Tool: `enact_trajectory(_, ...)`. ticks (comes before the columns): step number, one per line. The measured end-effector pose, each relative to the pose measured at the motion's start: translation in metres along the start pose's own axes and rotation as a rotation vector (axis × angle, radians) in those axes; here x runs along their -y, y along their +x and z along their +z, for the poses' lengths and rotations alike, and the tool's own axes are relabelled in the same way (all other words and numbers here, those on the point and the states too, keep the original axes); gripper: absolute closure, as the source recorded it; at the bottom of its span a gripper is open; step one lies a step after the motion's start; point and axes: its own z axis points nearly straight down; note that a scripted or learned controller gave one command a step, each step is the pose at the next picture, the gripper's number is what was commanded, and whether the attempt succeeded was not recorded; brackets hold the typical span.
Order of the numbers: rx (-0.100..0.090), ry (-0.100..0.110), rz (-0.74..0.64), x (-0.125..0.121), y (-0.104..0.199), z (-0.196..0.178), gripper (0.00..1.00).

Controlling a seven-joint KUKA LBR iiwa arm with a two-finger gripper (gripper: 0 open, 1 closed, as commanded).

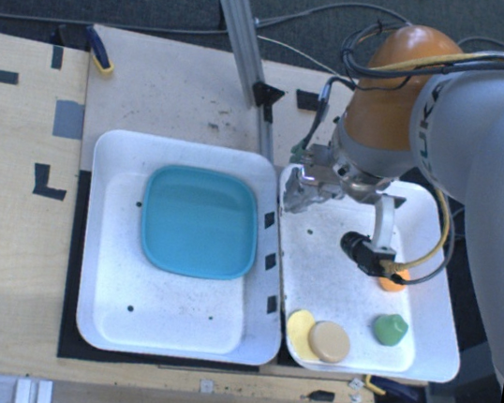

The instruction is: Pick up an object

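We see the jaws low over the far-left corner of the right bin, close to the rim it shares with the left bin, where a blue plate takes much of the floor; we cannot tell whether they are spread or pressed together. A yellow piece, a tan disc and a green piece line the near edge, and an orange piece lies toward the right wall; the middle floor is open.

Your robot's arm is big, round and smooth, and grey like a cloudy sky. Above the wrist you can see a fat orange band, shiny on top. Thin black cables loop around the orange part. The gripper is small, bumpy, silver metal.
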Motion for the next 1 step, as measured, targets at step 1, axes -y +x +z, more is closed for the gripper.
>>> enact_trajectory(1,0.001,0.001,0.0,0.0184,0.0517,0.0112,1.0)
